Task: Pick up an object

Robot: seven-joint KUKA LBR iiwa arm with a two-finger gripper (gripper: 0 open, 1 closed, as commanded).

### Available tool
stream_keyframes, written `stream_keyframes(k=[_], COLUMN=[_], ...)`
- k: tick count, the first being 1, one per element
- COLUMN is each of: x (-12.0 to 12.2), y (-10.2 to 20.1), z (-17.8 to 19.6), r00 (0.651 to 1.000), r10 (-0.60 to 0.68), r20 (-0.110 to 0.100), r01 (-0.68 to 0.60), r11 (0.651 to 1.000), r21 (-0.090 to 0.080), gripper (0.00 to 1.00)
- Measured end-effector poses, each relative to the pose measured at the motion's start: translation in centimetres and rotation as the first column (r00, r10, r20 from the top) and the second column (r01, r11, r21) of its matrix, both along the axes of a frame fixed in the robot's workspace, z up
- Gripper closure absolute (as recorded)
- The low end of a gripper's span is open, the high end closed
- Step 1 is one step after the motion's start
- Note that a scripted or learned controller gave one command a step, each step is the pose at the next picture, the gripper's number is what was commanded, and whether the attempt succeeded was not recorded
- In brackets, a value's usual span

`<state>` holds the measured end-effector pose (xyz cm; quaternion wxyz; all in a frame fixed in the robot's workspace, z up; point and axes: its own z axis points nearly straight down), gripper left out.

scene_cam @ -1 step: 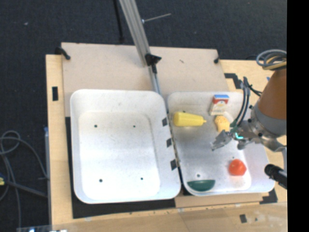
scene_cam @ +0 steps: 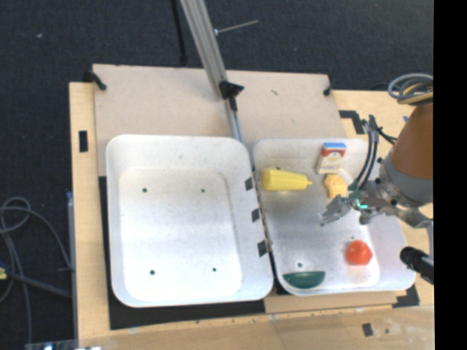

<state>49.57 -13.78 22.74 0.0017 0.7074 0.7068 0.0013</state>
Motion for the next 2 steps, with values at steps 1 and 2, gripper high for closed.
stream_keyframes(k=[1, 2], x=[-0.2, 0.4], y=[0.5, 0.1], z=[-6.1, -10.5], r00=[1.0, 1.0], r10=[0.0, -0.001], r20=[-0.008, -0.007], r01=[0.0, 0.001], r11=[1.0, 1.0], r21=[0.0, 0.0], gripper=[0.0, 0.0])
